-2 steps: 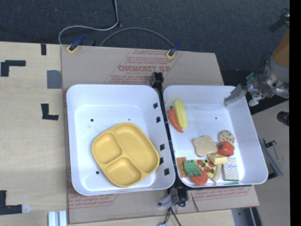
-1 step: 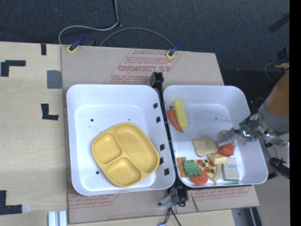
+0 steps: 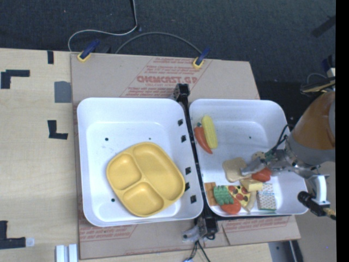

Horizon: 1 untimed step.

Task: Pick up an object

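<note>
Just below my gripper (image 3: 256,165) lay 1 red piece (image 3: 262,174); whether it was gripped, I couldn't tell.

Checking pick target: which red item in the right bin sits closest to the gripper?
The red piece right at the gripper. The red pepper lies by the divider beside the corn; the other red piece sits at the near wall.

A cardboard sheet (image 3: 163,78) on the bench (image 3: 32,146) carries two white bins (image 3: 90,119).
</note>
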Tool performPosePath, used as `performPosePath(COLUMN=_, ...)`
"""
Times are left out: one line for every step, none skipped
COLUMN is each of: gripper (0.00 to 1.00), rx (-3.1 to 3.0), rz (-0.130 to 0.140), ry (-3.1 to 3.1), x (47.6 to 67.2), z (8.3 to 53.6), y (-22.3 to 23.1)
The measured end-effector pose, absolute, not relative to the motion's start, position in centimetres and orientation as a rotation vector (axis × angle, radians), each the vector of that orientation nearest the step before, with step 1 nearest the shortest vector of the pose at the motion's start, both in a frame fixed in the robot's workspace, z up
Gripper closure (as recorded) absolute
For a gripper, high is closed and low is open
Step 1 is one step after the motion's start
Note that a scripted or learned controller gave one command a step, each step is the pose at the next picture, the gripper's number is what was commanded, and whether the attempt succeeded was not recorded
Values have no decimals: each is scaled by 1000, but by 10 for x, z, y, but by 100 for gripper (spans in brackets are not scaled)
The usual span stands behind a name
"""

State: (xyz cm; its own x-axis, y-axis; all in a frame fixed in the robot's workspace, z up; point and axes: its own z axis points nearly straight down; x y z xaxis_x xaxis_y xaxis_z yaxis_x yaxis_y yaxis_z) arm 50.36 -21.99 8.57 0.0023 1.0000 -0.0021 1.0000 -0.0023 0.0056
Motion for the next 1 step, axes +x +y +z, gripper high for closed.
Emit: performPosePath(gripper=100, rx=2217, rz=10, ry=2220, x=506, z=99, y=-218)
